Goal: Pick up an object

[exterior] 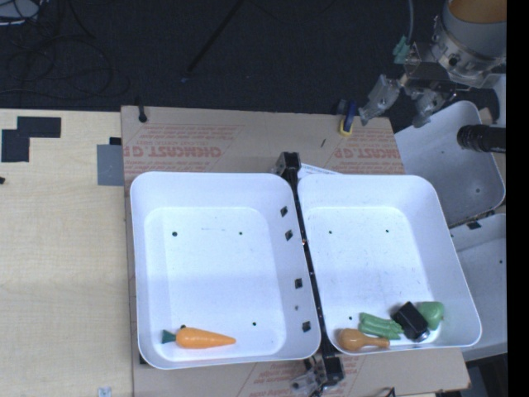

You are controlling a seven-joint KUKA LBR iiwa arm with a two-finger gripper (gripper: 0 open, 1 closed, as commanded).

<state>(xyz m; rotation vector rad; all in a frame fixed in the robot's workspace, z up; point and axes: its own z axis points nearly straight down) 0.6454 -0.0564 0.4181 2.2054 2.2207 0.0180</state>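
An orange toy carrot (pixel 203 337) with a green top lies at the front left corner of the left bin (pixel 149 222). In the front right corner of the right bin (pixel 438 213) a tan pear-shaped piece (pixel 361 340), a green bean pod (pixel 379 325), a black block (pixel 411 321) and a green rounded piece (pixel 431 311) lie close together. My gripper (pixel 400 108) hangs high above the bench behind the right bin's far edge, far from all of them. It is open, with nothing between its fingers.
A row of black clips (pixel 291 236) runs along the ridge where the two bins meet. Brown cardboard (pixel 215 139) lies under the bins. A yellow and blue clamp (pixel 348 119) stands on the cardboard's back edge. A grey plate (pixel 471 164) sits to the right.
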